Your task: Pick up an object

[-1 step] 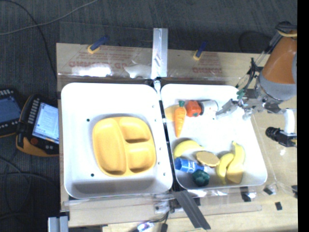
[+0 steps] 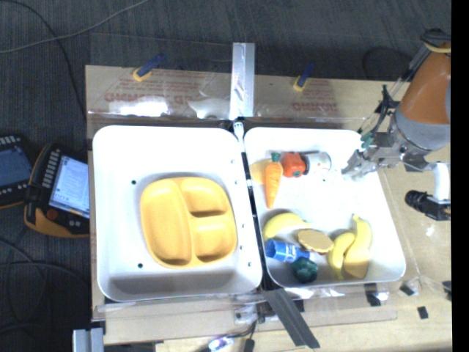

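The fingers hang at the right of the frame, over the upper right rim of the right bin; whether they are apart or together cannot be told. Just left of them lie one carrot and one red-orange piece. In the bin's lower half sit two bananas, one flat tan disc, one blue item and one dark green item. The left bin holds one yellow divided tray. Red writing on the table's upper edge is unreadable.
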`<state>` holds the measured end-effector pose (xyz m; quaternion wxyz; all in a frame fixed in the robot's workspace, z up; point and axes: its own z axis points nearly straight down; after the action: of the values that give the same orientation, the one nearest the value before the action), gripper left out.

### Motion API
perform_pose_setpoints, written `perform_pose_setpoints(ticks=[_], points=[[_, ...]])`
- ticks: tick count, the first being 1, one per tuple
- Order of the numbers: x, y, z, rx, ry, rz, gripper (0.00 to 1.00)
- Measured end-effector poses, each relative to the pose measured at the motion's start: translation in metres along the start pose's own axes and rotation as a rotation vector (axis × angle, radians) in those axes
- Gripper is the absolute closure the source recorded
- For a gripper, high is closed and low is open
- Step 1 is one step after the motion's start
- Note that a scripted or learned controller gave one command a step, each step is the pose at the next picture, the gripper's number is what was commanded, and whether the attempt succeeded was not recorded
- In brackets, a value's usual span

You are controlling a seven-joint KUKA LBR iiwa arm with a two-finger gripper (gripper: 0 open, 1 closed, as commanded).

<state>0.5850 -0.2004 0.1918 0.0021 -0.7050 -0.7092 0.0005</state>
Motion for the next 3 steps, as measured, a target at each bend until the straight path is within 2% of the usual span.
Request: perform_pose_setpoints(ticks=[1, 2, 3], points=[[-0.025, 0.052, 0.101, -0.015, -0.011, -0.073, 1.00], [0.042, -0.010, 0.093, -0.002, -0.002, -0.352, 1.00], [0.102, -0.025, 0.023, -0.003, -0.002, -0.394, 1.00]])
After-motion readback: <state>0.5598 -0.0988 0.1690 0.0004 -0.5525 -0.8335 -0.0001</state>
